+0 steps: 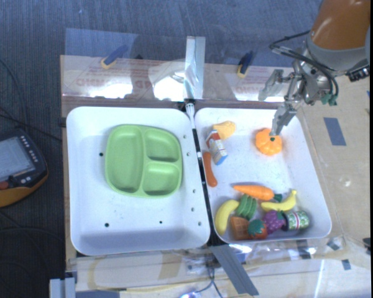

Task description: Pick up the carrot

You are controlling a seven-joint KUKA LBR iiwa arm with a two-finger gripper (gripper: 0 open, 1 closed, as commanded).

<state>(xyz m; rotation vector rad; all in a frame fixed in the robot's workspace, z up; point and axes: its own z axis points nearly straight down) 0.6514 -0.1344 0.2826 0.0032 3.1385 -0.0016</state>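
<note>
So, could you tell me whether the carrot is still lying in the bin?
Yes: the carrot lies flat in the right bin, apart from the gripper.

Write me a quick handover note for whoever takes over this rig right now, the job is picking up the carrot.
Pincer: at the back of the right bin, its tip just above the small orange pumpkin; nothing is visibly held.
Carrot: lying flat in the right bin, nearer the front, just behind the pile of toy fruit, well apart from the pincer.
Left bin: holds the green divided plate.
Done: nothing yet; the carrot is not grasped.
Left: bring the pincer forward from the pumpkin to the carrot, grip it, lift it.
</note>
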